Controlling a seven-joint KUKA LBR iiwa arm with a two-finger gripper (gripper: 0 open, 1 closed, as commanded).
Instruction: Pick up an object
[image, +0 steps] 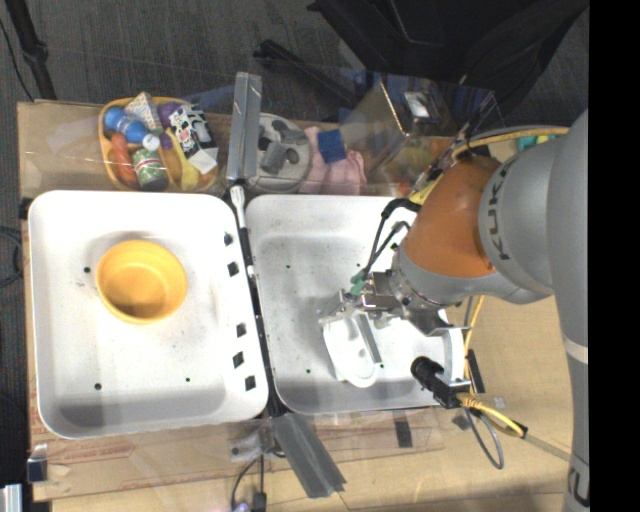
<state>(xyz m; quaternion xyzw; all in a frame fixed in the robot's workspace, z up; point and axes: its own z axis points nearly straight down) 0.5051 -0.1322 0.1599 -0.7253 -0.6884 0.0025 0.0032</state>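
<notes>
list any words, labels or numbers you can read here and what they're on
"KU", in dark letters running down the grey arm beside its orange band; the rest of the word is cut off.
Labels on the items in the yellow basket behind the left bin: too small and blurred to read.
Nothing readable on the bins, the yellow bowl or the white object.

I reach in from the right with my grey arm (530, 220), its orange band (455, 225) above the wrist. My gripper (362, 305) hangs low in the right bin (300, 240), just above a white object (350, 355) lying near the bin's front wall. The left bin (60, 330) holds a yellow bowl (142, 279), upright, toward its back left. Behind the bins sits a yellow basket of small toys (155, 145).
</notes>
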